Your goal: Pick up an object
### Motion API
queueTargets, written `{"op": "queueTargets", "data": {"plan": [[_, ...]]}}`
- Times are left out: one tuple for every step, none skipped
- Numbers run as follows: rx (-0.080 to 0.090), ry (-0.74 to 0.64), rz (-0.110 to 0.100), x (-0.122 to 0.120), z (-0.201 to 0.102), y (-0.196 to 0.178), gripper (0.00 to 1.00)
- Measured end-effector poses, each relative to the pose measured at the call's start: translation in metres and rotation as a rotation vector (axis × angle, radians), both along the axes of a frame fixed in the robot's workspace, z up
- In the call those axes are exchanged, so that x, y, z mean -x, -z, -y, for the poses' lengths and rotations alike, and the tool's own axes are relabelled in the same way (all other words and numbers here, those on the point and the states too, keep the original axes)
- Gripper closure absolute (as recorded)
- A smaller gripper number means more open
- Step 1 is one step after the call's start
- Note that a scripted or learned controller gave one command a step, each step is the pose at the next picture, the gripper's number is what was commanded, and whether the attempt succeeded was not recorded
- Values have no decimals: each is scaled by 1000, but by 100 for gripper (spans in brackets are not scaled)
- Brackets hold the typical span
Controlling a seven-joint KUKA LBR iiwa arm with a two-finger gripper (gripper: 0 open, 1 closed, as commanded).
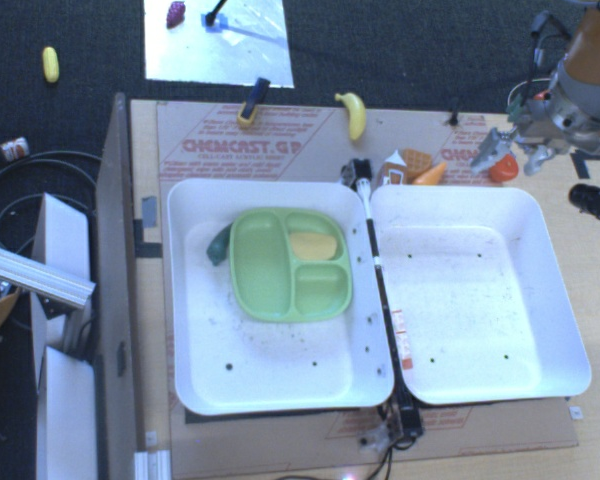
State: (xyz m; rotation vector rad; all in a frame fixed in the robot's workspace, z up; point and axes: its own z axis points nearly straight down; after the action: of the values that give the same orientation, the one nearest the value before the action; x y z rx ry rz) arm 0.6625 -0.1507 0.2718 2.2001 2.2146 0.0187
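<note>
White plastic forms both shallow bins on the table. The left bin carries a green divided plate, which lies flat toward the bin's far side. A pale yellow item rests in the plate's far right compartment. A dark green object lies against the plate's left edge, on the bin floor. The right bin shows scattered dark specks on its floor.

The grey arm with its orange band sits at the far right, beyond the right bin's far right corner. The pincer hangs over the table there, fingers spread apart, with nothing seen between them. An orange-red object lies just beside the pincer, near the bin's far rim.

Beyond the seam between the bins lies a small cluster: an orange wedge and a round brown piece. A banana lies on the cardboard farther left, and a yellow-and-dark tool lies left of that. On the dark floor beyond, a shiny sheet bears a small purple object. A yellow item lies on the floor at the far left.
</note>
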Motion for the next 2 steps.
{"op": "queueTargets", "data": {"plan": [[-2, -2, -14, 3, 0, 0, 100], [-4, 2, -22, 16, -6, 10, 100]]}}
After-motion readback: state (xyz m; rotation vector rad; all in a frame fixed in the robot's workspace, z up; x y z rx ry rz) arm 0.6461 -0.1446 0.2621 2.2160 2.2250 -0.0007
